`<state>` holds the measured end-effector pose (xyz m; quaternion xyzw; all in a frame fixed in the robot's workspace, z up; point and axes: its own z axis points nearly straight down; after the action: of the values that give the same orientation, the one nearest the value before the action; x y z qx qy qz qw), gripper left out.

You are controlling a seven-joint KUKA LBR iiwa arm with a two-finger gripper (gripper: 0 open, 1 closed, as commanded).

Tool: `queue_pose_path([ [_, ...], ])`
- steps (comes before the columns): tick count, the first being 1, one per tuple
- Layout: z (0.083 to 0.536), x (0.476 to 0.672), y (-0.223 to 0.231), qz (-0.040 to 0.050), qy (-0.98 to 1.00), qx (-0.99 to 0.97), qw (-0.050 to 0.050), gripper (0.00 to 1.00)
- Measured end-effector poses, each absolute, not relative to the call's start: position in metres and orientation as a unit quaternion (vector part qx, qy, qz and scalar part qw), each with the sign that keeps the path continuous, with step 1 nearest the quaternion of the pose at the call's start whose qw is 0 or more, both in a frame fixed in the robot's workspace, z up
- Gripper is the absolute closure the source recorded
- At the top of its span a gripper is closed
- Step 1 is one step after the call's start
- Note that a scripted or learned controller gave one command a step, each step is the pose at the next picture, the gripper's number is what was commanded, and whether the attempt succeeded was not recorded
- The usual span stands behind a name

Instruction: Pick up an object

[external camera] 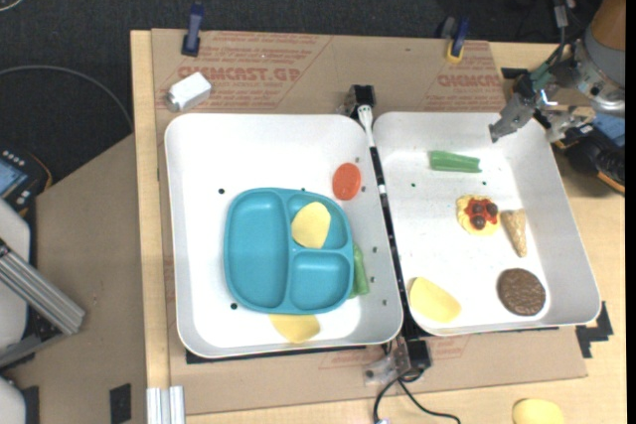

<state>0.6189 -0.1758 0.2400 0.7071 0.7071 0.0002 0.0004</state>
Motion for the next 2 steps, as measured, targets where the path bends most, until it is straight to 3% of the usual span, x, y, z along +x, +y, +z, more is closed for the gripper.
queue_pose_path([
  [1, 0.251, 0.62, -0.176, 0.001, 0.708, 0.707, 0.002, 1.0],
  [2, 0.393, 0.6, -0.148, 0.0051, 0.708, 0.706, 0.008, 1.0],
])
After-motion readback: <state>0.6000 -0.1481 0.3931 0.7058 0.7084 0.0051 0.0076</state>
